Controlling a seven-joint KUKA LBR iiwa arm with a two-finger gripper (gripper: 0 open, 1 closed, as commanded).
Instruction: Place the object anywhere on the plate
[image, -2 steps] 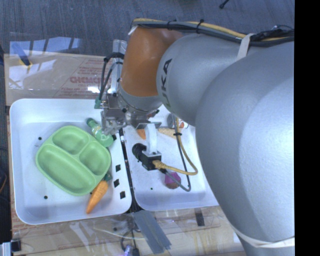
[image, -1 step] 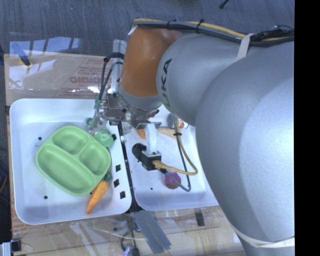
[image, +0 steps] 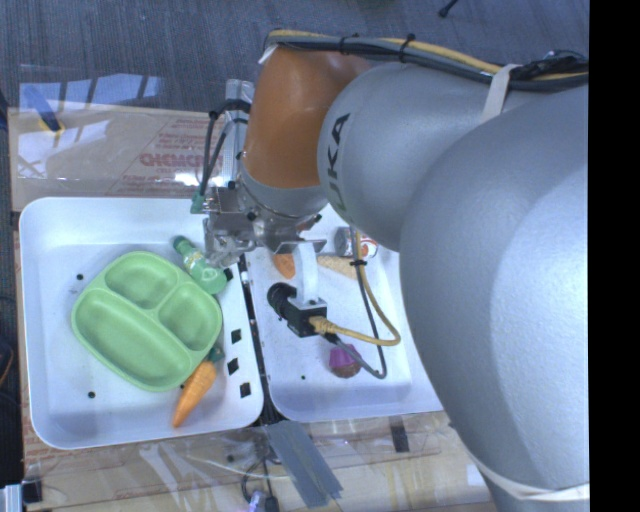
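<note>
The green divided plate (image: 147, 318) lies in the left bin (image: 40, 300). A green bottle-shaped toy (image: 197, 263) touches the plate's upper right rim, and an orange carrot (image: 194, 392) lies against its lower right edge. The gripper (image: 222, 243) hangs just above the bottle; whether it grasps anything, I cannot tell.
</note>
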